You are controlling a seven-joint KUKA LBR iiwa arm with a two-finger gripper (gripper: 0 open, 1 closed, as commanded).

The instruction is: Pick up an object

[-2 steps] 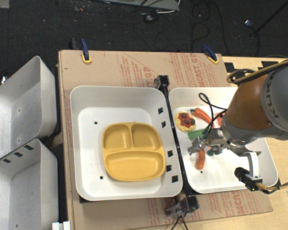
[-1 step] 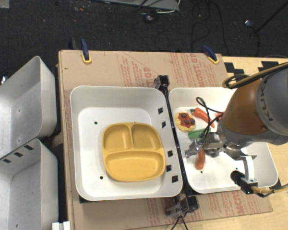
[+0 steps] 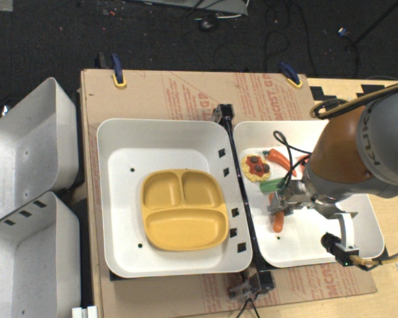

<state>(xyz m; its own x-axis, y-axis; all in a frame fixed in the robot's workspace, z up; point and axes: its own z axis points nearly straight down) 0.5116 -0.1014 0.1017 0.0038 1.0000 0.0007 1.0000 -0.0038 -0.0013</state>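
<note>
While the grey arm (image 3: 368,154) with its orange band reaches in from the right, the gripper (image 3: 278,207) sits low over the right bin (image 3: 305,254), near that bin's left-centre.

Item 1: small orange-red piece (image 3: 278,222), carrot-like, lying on the right bin's floor directly under and just in front of the gripper, its upper end touching or hidden by the fingertips. Whether the fingers close around it cannot be told; the arm's wrist covers them.

Item 2: green piece (image 3: 270,185), lying just above the gripper, between it and the round toy.

Item 3: round yellow toy (image 3: 257,167) with red and dark spots, pizza-like, at the upper left of the right bin, near the divider.

Item 4: orange piece (image 3: 276,157), elongated, just right of the round toy, partly under a black cable.

Item 5: yellow divided tray (image 3: 184,209), three compartments, lying flat in the middle of the left bin (image 3: 119,144), well apart from the gripper.

Both bins rest side by side on a brown cardboard-covered bench (image 3: 186,91).
</note>
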